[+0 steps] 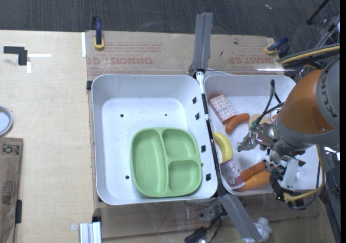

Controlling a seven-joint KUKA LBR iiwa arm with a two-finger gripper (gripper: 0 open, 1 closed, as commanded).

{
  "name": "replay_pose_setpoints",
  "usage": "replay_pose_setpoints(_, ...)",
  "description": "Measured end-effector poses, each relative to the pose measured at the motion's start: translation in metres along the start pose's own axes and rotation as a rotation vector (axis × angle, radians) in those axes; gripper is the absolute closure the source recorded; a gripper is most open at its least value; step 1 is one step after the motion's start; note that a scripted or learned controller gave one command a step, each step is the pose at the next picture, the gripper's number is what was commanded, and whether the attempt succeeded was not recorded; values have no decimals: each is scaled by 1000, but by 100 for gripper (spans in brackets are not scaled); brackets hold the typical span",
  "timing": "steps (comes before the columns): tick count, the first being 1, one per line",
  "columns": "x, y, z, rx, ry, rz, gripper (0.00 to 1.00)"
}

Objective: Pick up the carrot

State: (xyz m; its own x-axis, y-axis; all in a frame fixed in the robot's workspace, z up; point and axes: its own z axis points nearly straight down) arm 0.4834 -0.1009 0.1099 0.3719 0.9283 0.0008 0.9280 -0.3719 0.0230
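— Where is the carrot [255, 176]?

— Low in the right bin [238, 81], near its bottom wall, lying aslant. It looks like two orange pieces side by side; I cannot tell whether both are carrots.

— What crowds it?

— A small packet [229, 171] touches its left end, with a banana [224, 146] just above that. Higher up lie a sausage [237, 122] and a red-and-white box [222, 107]. The arm [308, 109] reaches in from the right of the frame and covers the bin's right part.

— And the pincer [258, 140]?

— It sits above the carrot, near the middle of the bin. Its metal parts blur together with cables, so I cannot tell its state.

— The left bin [108, 128]?

— It holds a green divided tray [165, 162], toward its lower right. On the bench [43, 107], at the frame's left edge, a roll of tape [4, 121] is cut off.
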Motion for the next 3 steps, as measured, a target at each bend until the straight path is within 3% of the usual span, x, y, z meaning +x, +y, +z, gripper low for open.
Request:
replay_pose_setpoints(1, -11, 13, 4, -3, 13, 121, 0)
replay_pose_setpoints(2, -17, 17, -9, -16, 5, 130, 100)
replay_pose_setpoints(3, -63, 132, 4, -6, 12, 106, 100)
